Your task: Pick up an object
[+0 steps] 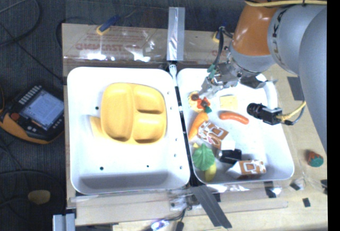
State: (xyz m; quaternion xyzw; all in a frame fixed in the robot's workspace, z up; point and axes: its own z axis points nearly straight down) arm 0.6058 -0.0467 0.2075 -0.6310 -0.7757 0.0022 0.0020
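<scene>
The right bin (276,142) holds several toy foods: a yellow cheese square (228,101), a red sausage (234,117), an orange carrot (198,122), a brown-and-white carton (213,134), a green leafy piece (203,156) and a small brown box (251,168). A small red-and-dark piece (196,100) lies near the bin's upper left corner. My gripper (211,85) hangs over that corner, just above and to the right of the small piece and left of the cheese. I see nothing clearly held in it.
The left bin (85,171) carries a yellow divided plate (133,112). A black cylinder on a cable (264,112) sits over the right bin's right side. A control pendant (38,114) lies off the bench at left. A small red-green toy (316,159) rests at the right.
</scene>
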